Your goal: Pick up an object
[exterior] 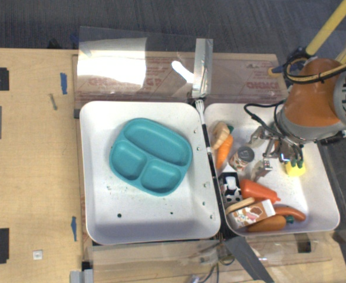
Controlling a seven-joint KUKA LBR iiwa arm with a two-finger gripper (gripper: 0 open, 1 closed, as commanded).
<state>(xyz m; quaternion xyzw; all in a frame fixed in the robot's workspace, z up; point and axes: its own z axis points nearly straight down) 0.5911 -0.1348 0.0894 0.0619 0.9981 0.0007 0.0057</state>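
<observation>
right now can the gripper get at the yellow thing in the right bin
Probably yes: the yellow thing lies just beside the gripper on bare floor of the right bin, nothing piled on it.

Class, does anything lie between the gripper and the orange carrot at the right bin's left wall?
Yes: a small grey round object lies between the gripper and the carrot, so a straight sideways approach would probably meet it.

The arm (315,96) above the gripper (276,158) runs off the right edge.
</observation>
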